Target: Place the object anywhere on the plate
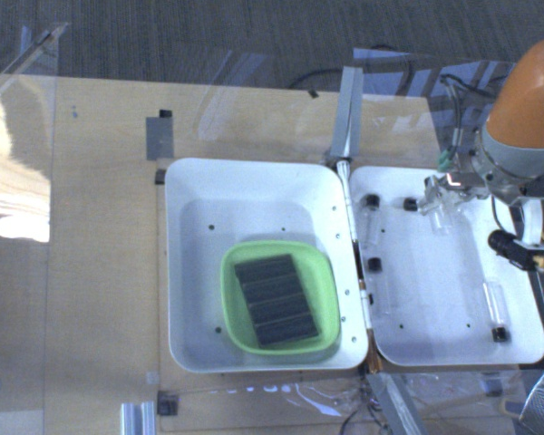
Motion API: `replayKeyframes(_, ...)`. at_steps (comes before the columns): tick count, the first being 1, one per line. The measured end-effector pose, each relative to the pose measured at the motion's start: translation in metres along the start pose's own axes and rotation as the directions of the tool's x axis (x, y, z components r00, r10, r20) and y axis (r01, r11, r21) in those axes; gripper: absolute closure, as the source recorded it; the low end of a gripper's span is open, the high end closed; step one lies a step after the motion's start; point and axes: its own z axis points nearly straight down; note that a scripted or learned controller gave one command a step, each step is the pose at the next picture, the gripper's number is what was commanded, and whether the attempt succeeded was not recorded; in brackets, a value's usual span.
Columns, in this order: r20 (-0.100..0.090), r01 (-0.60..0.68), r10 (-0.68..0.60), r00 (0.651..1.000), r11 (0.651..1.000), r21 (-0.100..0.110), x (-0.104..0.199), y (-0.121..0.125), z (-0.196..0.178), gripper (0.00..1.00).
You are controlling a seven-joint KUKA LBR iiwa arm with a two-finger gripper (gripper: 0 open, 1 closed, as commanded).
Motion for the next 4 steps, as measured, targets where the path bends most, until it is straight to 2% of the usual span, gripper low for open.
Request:
replayKeyframes(1,-0.001,0.085,-0.085,0.996,0.996,0.004,0.066,-0.049,0.014,1.0)
replayKeyframes(2,-0.002,0.284,-0.284,0.959,0.959,0.002,0.099,-0.072,0.013,1.0)
replayKeyframes(3,-0.003,0.44,-0.44,0.898,0.898,0.001,0.196,-0.081,0.01,1.0)
replayKeyframes(4,-0.005,0.485,-0.485,0.875,0.875,0.003,0.262,-0.11,0.014,1.0)
